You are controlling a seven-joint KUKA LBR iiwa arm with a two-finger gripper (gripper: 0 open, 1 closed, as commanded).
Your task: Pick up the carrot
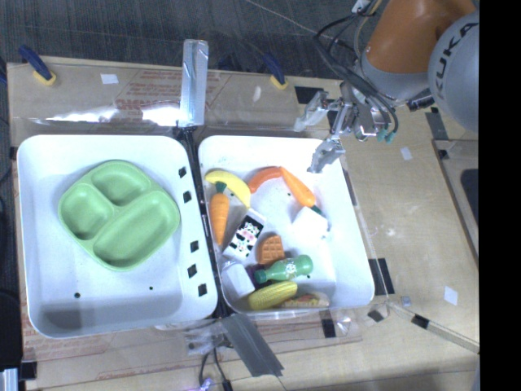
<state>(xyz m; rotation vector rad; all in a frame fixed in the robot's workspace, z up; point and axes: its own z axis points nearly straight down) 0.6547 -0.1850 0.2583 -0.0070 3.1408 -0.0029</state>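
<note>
Judging from how things lie, the task is not yet begun in any real sense: the carrot (220, 215) rests on the floor of the right bin (352, 233), near its left wall, just under the banana (230, 186), with its green end toward the banana and its tip pointing to the front. Nothing grips it. The gripper (324, 155) hangs over the far right corner of the same bin, well apart from the carrot. Whether its jaws stand apart or together, I cannot tell. So the reach, the grasp and the lift are all left to do.

Counting the things: two white bins side by side. In the left bin (32, 218) lies one green divided plate (119, 213). In the right bin I count one carrot, one banana, one second orange vegetable (285, 182) curved near the middle, one black-and-white carton (243, 236), one waffle piece (271, 248), one green bottle (283, 270), one corn cob (272, 295), and one white block (310, 222). Some small pieces near the front wall are too unclear to name.
</note>
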